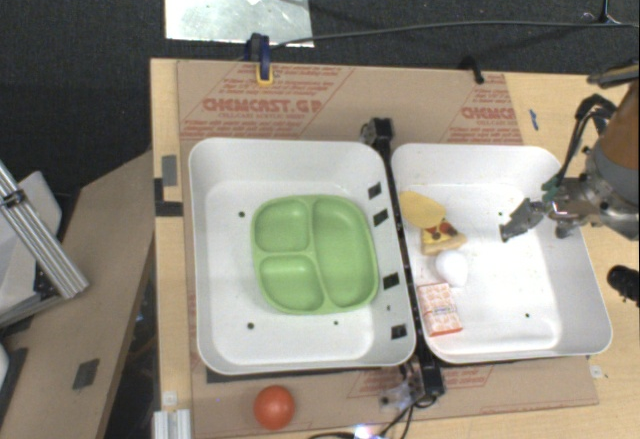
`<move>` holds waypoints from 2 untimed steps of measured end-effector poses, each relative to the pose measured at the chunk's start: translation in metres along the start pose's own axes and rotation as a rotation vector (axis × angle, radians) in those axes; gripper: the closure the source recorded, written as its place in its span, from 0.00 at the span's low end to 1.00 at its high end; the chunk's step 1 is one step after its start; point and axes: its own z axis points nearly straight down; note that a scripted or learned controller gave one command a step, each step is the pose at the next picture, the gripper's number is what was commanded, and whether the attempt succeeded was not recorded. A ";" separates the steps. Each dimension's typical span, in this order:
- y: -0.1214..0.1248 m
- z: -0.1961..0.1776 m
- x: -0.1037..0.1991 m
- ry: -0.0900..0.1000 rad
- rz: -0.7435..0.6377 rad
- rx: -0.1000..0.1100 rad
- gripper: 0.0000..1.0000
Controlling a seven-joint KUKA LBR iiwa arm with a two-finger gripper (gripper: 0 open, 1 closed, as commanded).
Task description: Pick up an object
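We see the gripper [520,221] over the right bin [560,327], at three o'clock from the yellow toy [421,206]; jaw state we cannot tell.

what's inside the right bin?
The right bin holds a yellow piece, a small red-and-yellow item, a white ball and a red-printed packet, all by its left wall. The gripper hangs over it, covering some floor.

The bench [130,227] is pale wood, topped by a tan cardboard sheet [330,92] printed in red. Two shallow white bins sit side by side on that sheet: the left bin [215,257] and, touching it, the right bin [570,307]. In front of the left bin, an orange ball [273,406] rests on the sheet's near edge.
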 end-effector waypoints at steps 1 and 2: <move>0.002 -0.005 0.000 -0.002 -0.003 -0.010 0.00; 0.006 0.037 0.003 -0.001 -0.001 -0.009 0.00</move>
